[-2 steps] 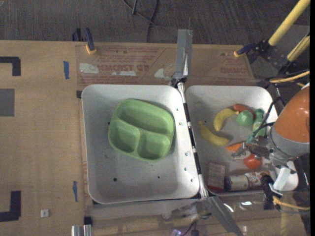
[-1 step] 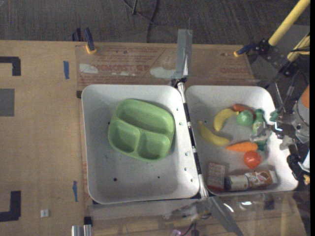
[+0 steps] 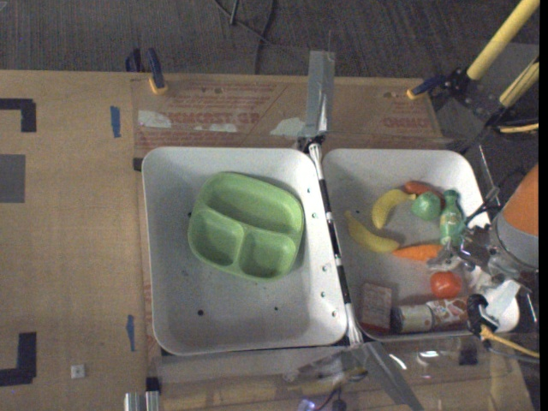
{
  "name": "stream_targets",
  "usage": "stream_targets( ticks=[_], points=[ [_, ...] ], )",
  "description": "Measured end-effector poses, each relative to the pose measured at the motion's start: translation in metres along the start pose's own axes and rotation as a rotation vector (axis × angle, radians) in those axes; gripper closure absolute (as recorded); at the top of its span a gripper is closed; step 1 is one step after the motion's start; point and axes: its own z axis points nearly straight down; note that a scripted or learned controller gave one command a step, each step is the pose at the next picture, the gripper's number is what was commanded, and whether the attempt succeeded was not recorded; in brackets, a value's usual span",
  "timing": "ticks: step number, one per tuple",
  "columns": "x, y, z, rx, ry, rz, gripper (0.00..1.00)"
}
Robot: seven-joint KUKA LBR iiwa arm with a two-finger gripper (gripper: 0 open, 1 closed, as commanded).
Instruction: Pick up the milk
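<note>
view: the one camera, up high, looking down at a slant
bench (image 3: 68, 229): brown, with two white bins side by side
arm (image 3: 524, 212): comes in from the right edge, over the right side of the right bin; its orange band is at the edge and the grey part is below it
gripper (image 3: 462, 253): low over the right side of the right bin, aimed left, just by the green bottle and the end of the carrot
grip: too blurry and dark to see if it is wide or narrow; nothing seen held in it
milk (image 3: 377, 302): the small box, i think, lying flat in the near left part of the right bin, close to the wall between the bins; well apart from the gripper
can (image 3: 413, 318): lies on its side just right of the milk
tomato (image 3: 444, 284): red, just below the gripper
carrot (image 3: 415, 252): orange, lies flat in the middle of the right bin
bottle (image 3: 450, 221): green, upright, next to a round green fruit (image 3: 425, 205)
bananas: one curved (image 3: 390, 205) near the far side, one (image 3: 370, 236) lying by the carrot
right bin (image 3: 360, 178): holds all the food
left bin (image 3: 163, 255): holds a green plate (image 3: 247, 225) with three parts
</note>
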Motion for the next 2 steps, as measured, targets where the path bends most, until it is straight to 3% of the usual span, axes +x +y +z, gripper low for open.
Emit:
stream_targets(
  ticks=[1, 2],
  points=[
    [0.056, 0.094, -0.112, -0.002, -0.009, 0.170, 0.00],
    [0.053, 0.055, -0.040, 0.002, -0.009, 0.178, 0.00]
  ],
)
